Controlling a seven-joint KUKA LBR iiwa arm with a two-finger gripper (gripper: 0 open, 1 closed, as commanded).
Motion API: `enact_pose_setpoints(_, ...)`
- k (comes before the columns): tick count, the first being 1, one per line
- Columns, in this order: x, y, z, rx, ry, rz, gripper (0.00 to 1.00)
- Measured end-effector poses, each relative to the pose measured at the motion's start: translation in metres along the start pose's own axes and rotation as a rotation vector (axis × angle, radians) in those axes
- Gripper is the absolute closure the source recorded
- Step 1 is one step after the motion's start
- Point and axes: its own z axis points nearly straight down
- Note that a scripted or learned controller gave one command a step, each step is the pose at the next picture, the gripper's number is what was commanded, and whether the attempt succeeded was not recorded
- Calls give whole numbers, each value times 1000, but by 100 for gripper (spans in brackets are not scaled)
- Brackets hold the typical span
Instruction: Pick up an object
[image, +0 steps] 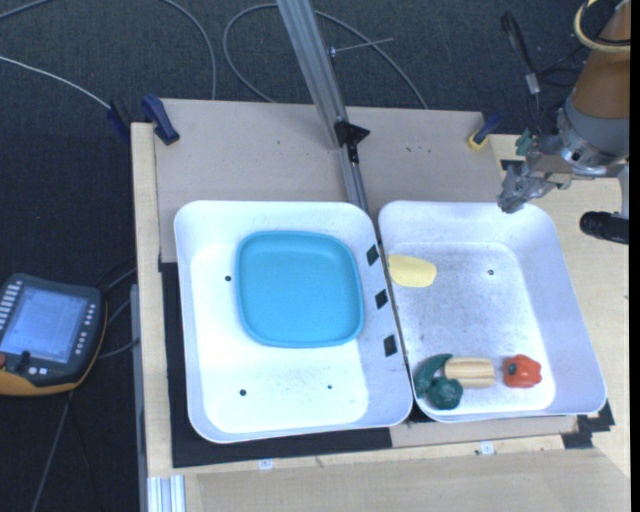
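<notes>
- Camera view: the gripper (512, 198) hangs over the far rim of the right bin (560, 250); fingers state I cannot tell
- A yellow piece (412, 271), a green toy (438, 382), a tan roll (470, 372) and a red pepper (521, 371) lie inside that bin

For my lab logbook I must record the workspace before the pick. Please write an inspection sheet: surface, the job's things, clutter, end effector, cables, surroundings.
Surface: pale wooden bench bearing the left shallow white bin and the right shallow white bin, side by side.
Job's things: in the right bin, a pale yellow lemon-like piece near its left wall; along its near edge a dark green toy vegetable, a tan cylinder-shaped piece and a red toy pepper.
Clutter: square light blue plastic plate in the left bin.
End effector: above the right bin's far right corner, holding nothing visible.
Cables: thin grey cables on the floor behind the bench.
Surroundings: dark carpet, grey handheld control pendant at the left.
</notes>
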Motion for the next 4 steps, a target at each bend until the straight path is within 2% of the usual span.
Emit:
enact_pose_setpoints(1,0,0,10,4,1,0,100)
enact_pose_setpoints(2,53,-6,-5,4,2,-3,100)
enact_pose_setpoints(3,103,-15,1,5,2,-4,100)
enact_pose_setpoints(4,151,-14,-11,4,2,-3,100)
